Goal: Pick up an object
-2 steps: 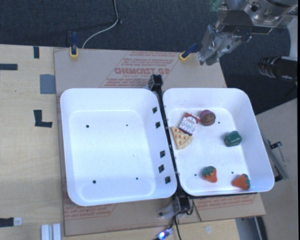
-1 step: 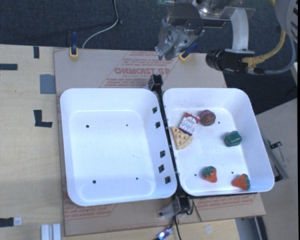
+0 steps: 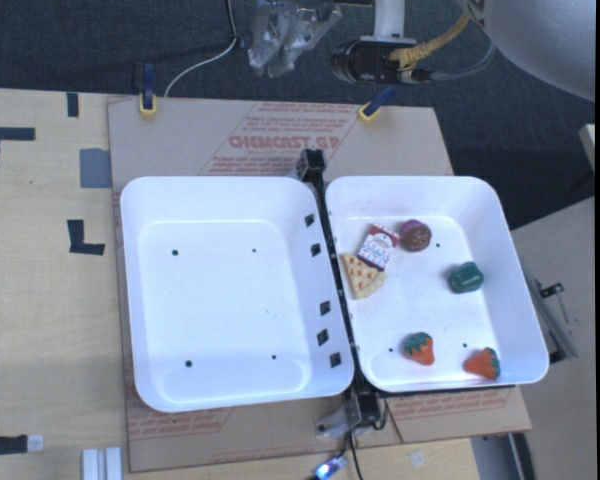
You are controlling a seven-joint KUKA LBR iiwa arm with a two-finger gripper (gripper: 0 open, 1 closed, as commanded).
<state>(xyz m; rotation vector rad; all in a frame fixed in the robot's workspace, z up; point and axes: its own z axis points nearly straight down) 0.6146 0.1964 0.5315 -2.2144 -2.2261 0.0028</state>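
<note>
The right bin (image 3: 500, 218) holds several small toy foods. A tan waffle-like wedge (image 3: 362, 276) lies near the divider, touching a red and white packet (image 3: 378, 248). A dark red round piece (image 3: 415, 235) lies just right of the packet. A green lump (image 3: 465, 278) sits toward the right wall. Two red pieces with green tops (image 3: 418, 348) (image 3: 483, 364) lie along the front wall. My gripper (image 3: 280, 36) hangs high at the top of the view, beyond the far edge of the bins and above the dark floor, well away from every object.
The left bin (image 3: 140, 208) stands beside the right one, joined along a black-clipped divider (image 3: 325, 268). Both rest on a cardboard sheet (image 3: 280, 138) clamped at its far corners. A white cable and a yellow one run near the arm at the top.
</note>
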